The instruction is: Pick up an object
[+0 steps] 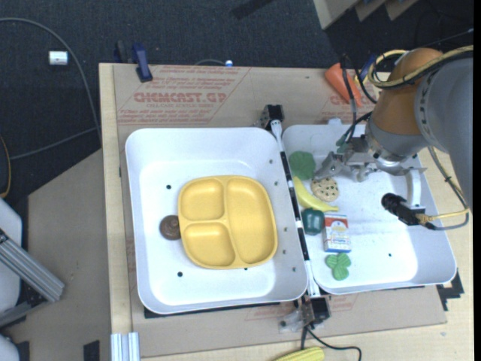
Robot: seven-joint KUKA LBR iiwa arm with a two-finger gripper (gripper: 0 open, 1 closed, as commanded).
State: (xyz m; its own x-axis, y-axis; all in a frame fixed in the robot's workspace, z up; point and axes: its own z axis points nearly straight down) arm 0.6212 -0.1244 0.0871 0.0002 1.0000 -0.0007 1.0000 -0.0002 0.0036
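The hand (328, 168) hangs low in the right bin (391, 265), right of centre frame, just above a cookie (325, 190); its grip state cannot be told.

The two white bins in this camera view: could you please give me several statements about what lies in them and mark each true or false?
1. The yellow divided plate lies in the left bin. True.
2. The brown round piece lies in the right bin. False: it lies in the left bin, beside the plate.
3. The cookie lies in the right bin, near the gripper. True.
4. The banana rests on the yellow plate. False: it lies in the right bin, by the dividing wall.
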